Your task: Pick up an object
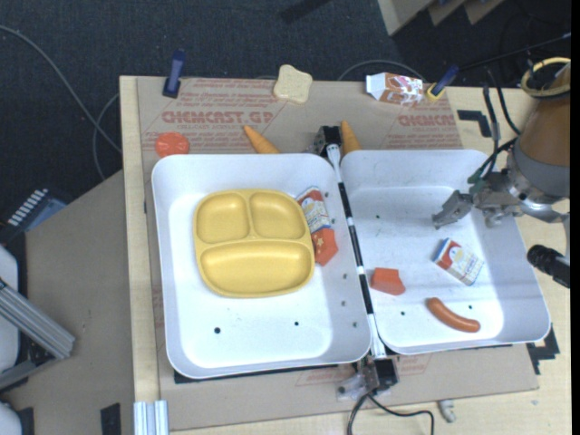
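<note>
Three small things are lying in the right bin (pixel 426 175): a white and red carton (pixel 458 261) near the middle right, an orange-red block (pixel 388 281) toward the left wall, and a sausage (pixel 451 315) near the front edge. All three are sitting well apart from one another.

The pincer (pixel 473 203) is hovering over the upper right part of that bin, above and just beside the carton, reaching in from the right on the grey arm (pixel 544 166). Whether it is released or clenched cannot be told at this angle, and nothing is showing in its grip.

In the left bin (pixel 263 333) a yellow divided plate (pixel 252 241) is resting, with a small red and white packet (pixel 317 220) lying against its right rim. Out on the bench (pixel 136 243) behind the bins, a slice of bread (pixel 292 82), a carrot (pixel 259 140), a small milk carton (pixel 395 88) and a blue clip (pixel 173 72) are lying scattered.
</note>
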